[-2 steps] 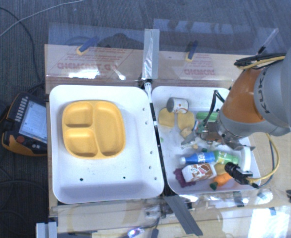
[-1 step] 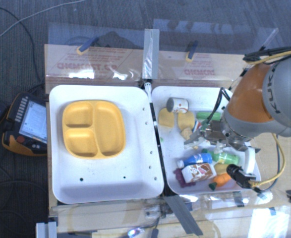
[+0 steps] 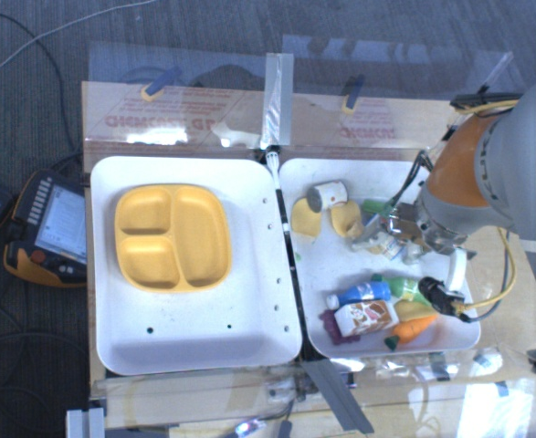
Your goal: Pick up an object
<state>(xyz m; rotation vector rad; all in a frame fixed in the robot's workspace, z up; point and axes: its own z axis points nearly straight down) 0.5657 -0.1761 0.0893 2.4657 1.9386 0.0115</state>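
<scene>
Pincer (image 3: 391,233) at the end of the grey arm (image 3: 487,167) sits low over the upper middle of the right bin (image 3: 315,336), a cluster of shiny metal parts. Whether it is open or closed cannot be told from this slant, and nothing can be seen held in it.

Nearest to the pincer is a pale yellow chunk (image 3: 345,218), a rounded, matte lump about the colour of cheese, lying on the bin floor just to the pincer's left, close to touching it. A second yellow chunk (image 3: 305,219) of the same look lies further left of the pincer, by the bin's inner wall. Up and to the left of the pincer lies a short grey and white cylinder (image 3: 329,194) on its side. Just above the pincer, a green item (image 3: 373,207) shows partly from under the metal.

Below the pincer, well apart from it, lies a second group: a blue and white bottle (image 3: 362,293) on its side, a light green piece (image 3: 404,288) beside it, a red and white carton (image 3: 367,318) resting on a dark purple thing (image 3: 330,323), and an orange carrot (image 3: 412,328) lowest of all.

Far to the pincer's left, the left bin (image 3: 194,345) bears a yellow divided plate (image 3: 172,237). Beyond that, a handheld controller (image 3: 47,231) lies on the dark floor.
</scene>
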